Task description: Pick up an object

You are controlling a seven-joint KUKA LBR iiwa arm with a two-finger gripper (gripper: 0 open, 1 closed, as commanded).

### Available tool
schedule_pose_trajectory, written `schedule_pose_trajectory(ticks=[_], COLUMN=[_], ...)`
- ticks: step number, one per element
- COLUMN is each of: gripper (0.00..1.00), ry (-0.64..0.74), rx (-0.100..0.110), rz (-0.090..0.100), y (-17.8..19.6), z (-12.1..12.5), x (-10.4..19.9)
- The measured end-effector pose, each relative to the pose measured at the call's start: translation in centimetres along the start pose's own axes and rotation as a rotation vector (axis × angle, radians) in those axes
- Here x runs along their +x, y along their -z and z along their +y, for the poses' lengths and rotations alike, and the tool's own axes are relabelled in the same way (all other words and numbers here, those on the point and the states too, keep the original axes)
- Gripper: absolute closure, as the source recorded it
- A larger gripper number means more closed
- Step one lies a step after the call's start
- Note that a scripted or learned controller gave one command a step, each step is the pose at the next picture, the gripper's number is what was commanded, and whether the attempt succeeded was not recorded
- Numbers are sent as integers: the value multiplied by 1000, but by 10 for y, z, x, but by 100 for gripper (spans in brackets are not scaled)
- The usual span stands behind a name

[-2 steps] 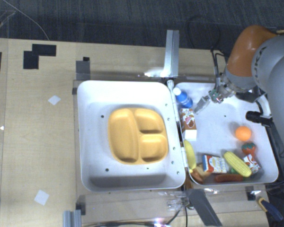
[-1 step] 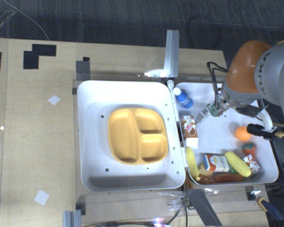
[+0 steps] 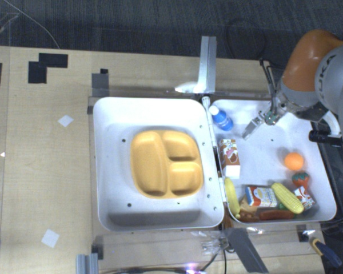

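On the bench (image 3: 40,170) sit two white bins side by side. Inside the left bin (image 3: 111,153) lies a yellow tray (image 3: 166,163) with three parts, one long part on the left and two smaller parts on the right. It rests near the middle of that bin. Over in the right bin (image 3: 263,158) there are lots of small toy foods. A blue bottle with a white cap (image 3: 221,119) lies in the top left corner of it. Just below the bottle is a little carton (image 3: 230,158) that is brown on top and white below, close to the wall between the bins. A yellow banana (image 3: 231,196) lies below the carton, along the same wall. An orange ball (image 3: 294,161) sits on its own toward the right side. Below it is a red strawberry (image 3: 300,180). A yellow corn cob (image 3: 287,197) lies tilted near the bottom, beside a small orange and white box (image 3: 259,196), with a red hot dog (image 3: 273,214) along the bottom edge. The arm (image 3: 314,67) reaches in from the right, grey with a big orange part. Its gripper (image 3: 257,123) hangs over the top part of the right bin, between the bottle and the orange ball, and near the bottle. It is too small to see if it is open or closed. Nothing shows between its tips.
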State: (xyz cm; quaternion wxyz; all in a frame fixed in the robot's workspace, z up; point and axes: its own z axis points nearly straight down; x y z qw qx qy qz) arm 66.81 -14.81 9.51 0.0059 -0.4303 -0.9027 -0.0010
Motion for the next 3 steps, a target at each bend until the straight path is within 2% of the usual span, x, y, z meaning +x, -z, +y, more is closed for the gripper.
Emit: schedule_pose_trajectory(ticks=[1,2,3], gripper=[0,0,0], ry=[-1,-24,-45], rx=[-11,-10,-10], rz=[-19,-20,-18], y=[-7,16,-7], z=[-4,-19,-13], x=[43,-20,10])
